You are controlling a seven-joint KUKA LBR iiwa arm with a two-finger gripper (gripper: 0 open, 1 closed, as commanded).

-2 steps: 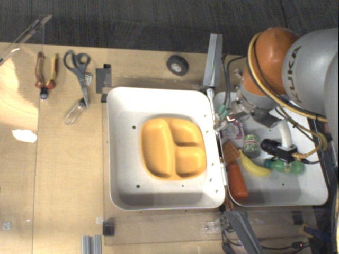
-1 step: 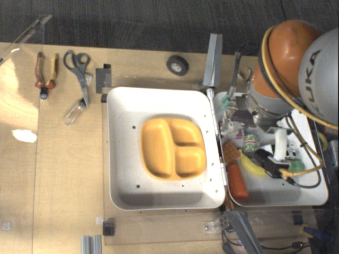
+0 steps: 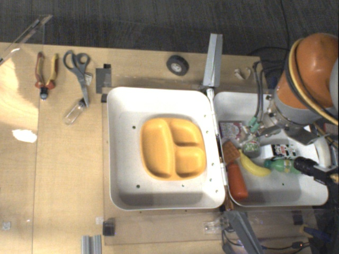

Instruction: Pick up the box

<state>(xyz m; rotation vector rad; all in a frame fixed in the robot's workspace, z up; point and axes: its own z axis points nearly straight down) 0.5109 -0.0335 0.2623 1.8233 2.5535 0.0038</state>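
A flat box [image 3: 230,129] with pink and white print lies in the right bin [image 3: 296,197], close to its left wall. The gripper [image 3: 253,137] hangs low over the bin just right of the box, under the grey and orange arm [image 3: 312,73]. Its tip is among the clutter, above a small grey round piece [image 3: 250,148]. Part of the box's right side is hidden behind the gripper. Nothing shows clearly between the gripper's tips.
In the right bin lie a brown snack piece [image 3: 231,151], a red cylinder [image 3: 237,181], a banana [image 3: 254,167], a green bottle [image 3: 280,165] and a small white label card [image 3: 284,150]. The left bin [image 3: 124,142] holds a yellow divided tray [image 3: 172,147]. Scissors [image 3: 80,73] and pliers [image 3: 44,73] rest on the bench.
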